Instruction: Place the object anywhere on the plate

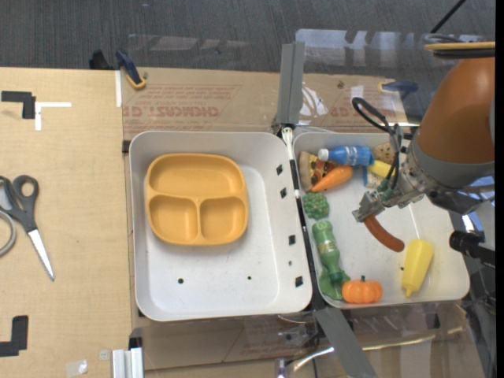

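- Camera view puts the likeliest task object, a reddish-brown sausage (pixel 384 233), on the floor of the right bin (pixel 441 290), its long axis slanting from upper left to lower right.
- Its upper-left end lies just under the gripper (pixel 372 209); the rest trails away to the lower right.
- Whether the fingers are spread or closed, I cannot tell; nothing is visibly between them.
- Nearby lie a carrot (pixel 332 179), a yellow bottle (pixel 416 266) and a small pumpkin (pixel 362 290).
- Well apart to the left, the orange plate (pixel 197 198) sits in the left bin (pixel 213 290), so the carry would cross the divider.
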Tool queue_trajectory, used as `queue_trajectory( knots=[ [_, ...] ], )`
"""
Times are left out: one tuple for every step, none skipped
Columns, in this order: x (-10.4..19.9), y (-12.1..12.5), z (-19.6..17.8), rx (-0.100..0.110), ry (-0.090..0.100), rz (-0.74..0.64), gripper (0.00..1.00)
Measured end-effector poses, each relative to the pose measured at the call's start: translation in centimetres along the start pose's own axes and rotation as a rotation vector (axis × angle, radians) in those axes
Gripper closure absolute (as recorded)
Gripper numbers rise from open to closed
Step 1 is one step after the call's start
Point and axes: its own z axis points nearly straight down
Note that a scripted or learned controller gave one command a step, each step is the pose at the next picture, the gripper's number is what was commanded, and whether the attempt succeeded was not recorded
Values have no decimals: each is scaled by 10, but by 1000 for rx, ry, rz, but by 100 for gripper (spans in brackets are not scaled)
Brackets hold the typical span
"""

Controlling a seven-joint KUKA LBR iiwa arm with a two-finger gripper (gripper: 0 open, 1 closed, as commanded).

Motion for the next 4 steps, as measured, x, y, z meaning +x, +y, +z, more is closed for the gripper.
queue_trajectory(
  knots=[
    [75, 34, -61, -3, -1, -344, 100],
    [135, 113, -147, -3, -2, -558, 100],
    [214, 125, -169, -3, -2, -647, 100],
    [258, 114, -231, -4, -2, -794, 100]
  ],
)
